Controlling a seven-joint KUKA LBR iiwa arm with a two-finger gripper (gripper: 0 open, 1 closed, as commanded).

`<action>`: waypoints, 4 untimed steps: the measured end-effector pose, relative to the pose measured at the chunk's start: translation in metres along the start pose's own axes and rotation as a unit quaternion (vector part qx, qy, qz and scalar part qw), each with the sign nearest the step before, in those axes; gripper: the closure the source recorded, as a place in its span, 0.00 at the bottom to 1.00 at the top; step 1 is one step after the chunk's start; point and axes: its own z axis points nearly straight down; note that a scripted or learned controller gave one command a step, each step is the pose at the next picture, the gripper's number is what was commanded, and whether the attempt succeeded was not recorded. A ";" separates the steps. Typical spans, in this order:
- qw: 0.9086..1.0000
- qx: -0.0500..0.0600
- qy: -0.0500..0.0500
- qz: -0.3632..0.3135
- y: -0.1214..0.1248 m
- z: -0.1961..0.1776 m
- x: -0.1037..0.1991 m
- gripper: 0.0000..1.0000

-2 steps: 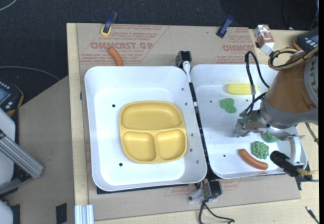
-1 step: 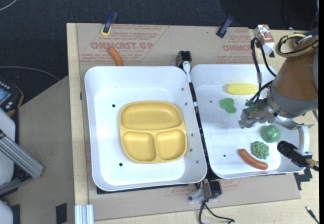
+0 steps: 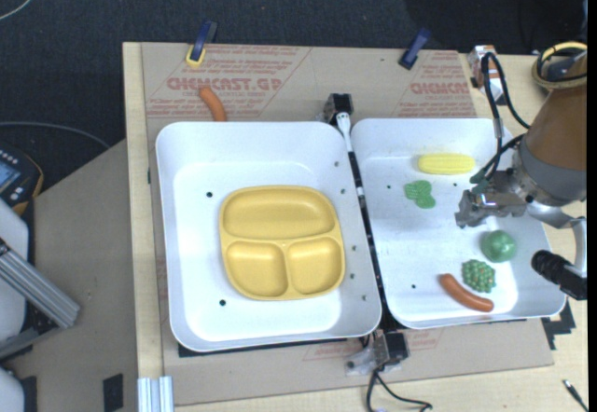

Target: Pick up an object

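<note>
Two shallow white bins sit side by side on the worktop: the left bin holds a yellow divided tray, and an orange sausage lies on the cardboard behind it. Contents of the right bin, left to right: green pea cluster, yellow corn cob, red-orange sausage, broccoli floret, green ball. Gripper hangs over the right bin between corn cob and green ball, nothing visible between its fingers; their spread cannot be told.
</note>
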 end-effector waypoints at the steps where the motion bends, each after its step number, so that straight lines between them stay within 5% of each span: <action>1: 1.000 0.000 0.000 0.000 0.002 -0.040 0.000 1.00; 3: 1.000 0.001 0.002 -0.003 0.032 -0.050 0.104 1.00; 4: 1.000 0.004 0.001 -0.001 0.029 -0.044 0.118 1.00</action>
